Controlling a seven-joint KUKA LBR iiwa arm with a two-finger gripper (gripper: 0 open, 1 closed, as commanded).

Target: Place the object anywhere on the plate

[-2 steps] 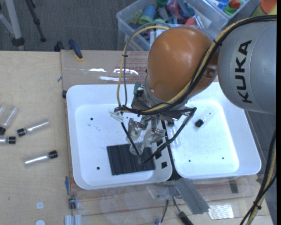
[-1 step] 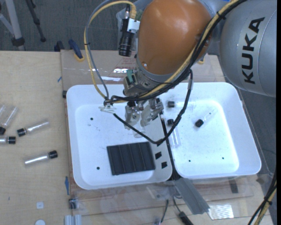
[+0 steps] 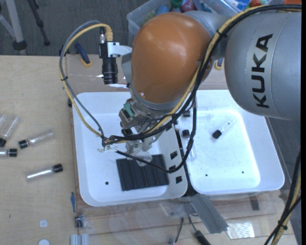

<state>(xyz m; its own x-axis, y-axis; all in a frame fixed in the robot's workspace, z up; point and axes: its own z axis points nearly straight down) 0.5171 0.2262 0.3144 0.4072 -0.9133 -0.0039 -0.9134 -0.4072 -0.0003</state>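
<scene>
A black ribbed plate [image 3: 138, 176] lies flat at the front of the left bin [image 3: 91, 143]. My gripper [image 3: 142, 152] hangs just over the plate's back edge, under the orange wrist band, wrapped in yellow and black cables. A small clear vial with a black cap [image 3: 220, 130] lies in the right bin [image 3: 248, 162], well to the right of the gripper. The arm's bulk hides the back middle of the left bin.
Several clear vials with black caps [image 3: 44, 171] lie loose on the wooden bench left of the bins. A black camera [image 3: 109, 67] is mounted on the arm above the left bin. A clear tub of coloured items [image 3: 148, 12] stands behind.
</scene>
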